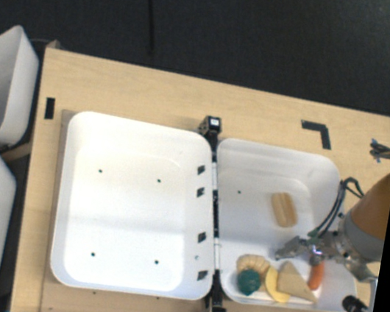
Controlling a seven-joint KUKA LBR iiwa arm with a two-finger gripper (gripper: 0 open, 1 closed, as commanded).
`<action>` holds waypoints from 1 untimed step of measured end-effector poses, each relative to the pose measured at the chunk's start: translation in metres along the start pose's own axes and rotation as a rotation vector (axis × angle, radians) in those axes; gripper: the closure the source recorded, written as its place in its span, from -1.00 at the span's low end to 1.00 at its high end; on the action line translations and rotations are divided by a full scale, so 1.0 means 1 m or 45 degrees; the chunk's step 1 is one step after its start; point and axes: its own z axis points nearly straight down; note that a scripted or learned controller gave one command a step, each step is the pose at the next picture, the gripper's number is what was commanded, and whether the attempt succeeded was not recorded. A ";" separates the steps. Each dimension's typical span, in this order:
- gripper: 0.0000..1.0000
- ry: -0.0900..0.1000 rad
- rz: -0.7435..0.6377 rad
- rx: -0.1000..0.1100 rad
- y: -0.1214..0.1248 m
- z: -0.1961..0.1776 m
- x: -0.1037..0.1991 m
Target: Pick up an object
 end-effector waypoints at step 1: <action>-1.00 0.000 0.001 0.000 0.000 0.000 0.000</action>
